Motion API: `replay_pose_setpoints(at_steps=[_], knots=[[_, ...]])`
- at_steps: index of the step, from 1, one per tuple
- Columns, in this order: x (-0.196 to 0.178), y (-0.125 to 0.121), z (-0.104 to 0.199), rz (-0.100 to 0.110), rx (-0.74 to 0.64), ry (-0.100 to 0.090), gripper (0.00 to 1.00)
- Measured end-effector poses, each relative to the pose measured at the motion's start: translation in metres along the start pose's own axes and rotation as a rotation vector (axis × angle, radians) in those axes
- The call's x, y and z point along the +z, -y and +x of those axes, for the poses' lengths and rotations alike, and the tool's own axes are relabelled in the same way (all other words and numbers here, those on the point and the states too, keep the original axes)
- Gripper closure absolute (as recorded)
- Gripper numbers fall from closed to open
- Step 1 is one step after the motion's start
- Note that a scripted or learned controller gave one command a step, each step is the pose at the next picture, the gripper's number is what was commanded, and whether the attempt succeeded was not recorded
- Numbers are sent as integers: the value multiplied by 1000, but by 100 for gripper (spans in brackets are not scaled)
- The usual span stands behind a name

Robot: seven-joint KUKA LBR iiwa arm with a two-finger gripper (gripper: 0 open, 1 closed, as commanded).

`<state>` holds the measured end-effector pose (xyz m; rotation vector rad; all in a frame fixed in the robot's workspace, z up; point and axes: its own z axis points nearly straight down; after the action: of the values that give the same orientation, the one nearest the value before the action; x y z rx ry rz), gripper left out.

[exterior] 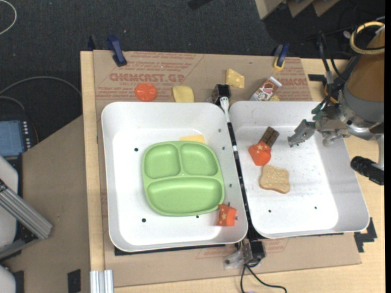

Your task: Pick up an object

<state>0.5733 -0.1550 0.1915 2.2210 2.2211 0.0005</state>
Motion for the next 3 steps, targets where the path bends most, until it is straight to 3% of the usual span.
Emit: replay_pose_setpoints(at_steps=[1,2,3], knots=[[44,-63,36,-3,-6,0,0],[109,-70,-17,1,4,-1,0],[93,-72,-15,-8,0,1,100]])
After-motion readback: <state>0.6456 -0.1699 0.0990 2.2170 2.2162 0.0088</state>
